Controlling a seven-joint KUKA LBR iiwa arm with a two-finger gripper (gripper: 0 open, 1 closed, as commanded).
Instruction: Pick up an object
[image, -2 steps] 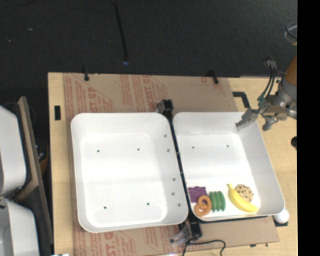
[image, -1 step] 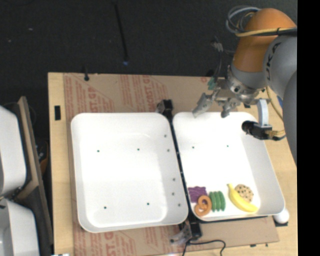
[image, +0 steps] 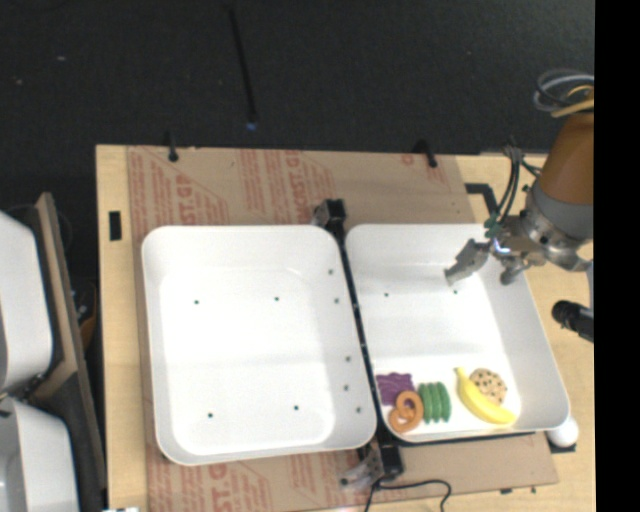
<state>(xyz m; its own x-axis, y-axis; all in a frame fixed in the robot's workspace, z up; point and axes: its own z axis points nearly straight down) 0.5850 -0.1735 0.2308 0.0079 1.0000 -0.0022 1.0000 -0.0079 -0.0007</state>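
Risk first: toys packed tight along the near edge of the right bin (image: 520, 330), so a descent could nudge neighbours, pinch two at once, or clip the bin wall. Could also close on nothing, since the gripper (image: 492, 262) hangs over the bin's far right part, well apart from the cluster. Jaws: cannot tell how far open; nothing seen between them.

Contents of the right bin, left to right along its near edge: purple piece (image: 395, 385), orange ring (image: 408, 411) just beside it, green piece (image: 435, 400), banana (image: 481, 402) with a speckled cookie (image: 489, 382) touching it. Any of these a fair target; banana and cookie likely to shift together.

Left bin (image: 245, 340), beside it on the worktop (image: 230, 190): bare white floor, a few dark dots.
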